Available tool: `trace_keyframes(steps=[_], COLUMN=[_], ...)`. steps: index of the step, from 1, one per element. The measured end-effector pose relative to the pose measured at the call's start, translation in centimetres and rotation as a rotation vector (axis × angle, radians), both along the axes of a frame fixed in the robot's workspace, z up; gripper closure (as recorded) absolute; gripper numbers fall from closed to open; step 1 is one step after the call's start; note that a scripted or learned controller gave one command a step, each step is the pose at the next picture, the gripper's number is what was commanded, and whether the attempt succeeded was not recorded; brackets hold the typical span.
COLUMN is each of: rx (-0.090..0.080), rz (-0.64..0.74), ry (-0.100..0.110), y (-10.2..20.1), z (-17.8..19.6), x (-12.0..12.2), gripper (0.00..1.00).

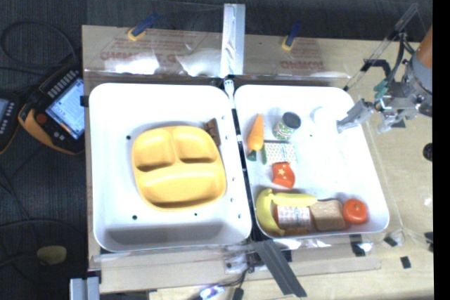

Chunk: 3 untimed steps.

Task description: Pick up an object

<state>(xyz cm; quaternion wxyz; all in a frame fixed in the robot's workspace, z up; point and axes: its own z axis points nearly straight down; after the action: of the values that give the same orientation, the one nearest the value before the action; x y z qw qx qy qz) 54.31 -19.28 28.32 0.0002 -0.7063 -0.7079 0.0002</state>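
Observation:
The right bin (351, 165) holds an orange carrot (255, 133), a small round can (287, 124), a checked packet (278, 151), a red pepper-like piece (283, 175), a banana (267, 211), a brown bread-like block (313, 216) and a red tomato (356, 211). My gripper (370, 121) hangs over that bin's upper right rim, well to the right of the can. It is open, with one finger (349, 120) over the bin and the other outside it. Nothing is between them.
The left bin (112, 151) carries a yellow compartment tray (179, 165) with a small brown item (211, 128) at its upper right corner. A metal divider (233, 38) stands behind the bins. A handheld pendant (60, 112) lies off the bench at the left.

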Motion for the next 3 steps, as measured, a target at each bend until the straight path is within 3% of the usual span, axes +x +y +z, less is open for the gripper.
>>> trace_keyframes(steps=[1, 2, 3], rx=[0.000, 0.000, -0.016], rz=[0.091, 0.168, 0.535], ry=[0.000, -0.001, -0.008], y=[2.8, 6.2, 8.2], z=[-16.7, -17.3, -18.6], x=[5.1, 11.6, 12.1], gripper=[0.00, 0.00, 0.00])
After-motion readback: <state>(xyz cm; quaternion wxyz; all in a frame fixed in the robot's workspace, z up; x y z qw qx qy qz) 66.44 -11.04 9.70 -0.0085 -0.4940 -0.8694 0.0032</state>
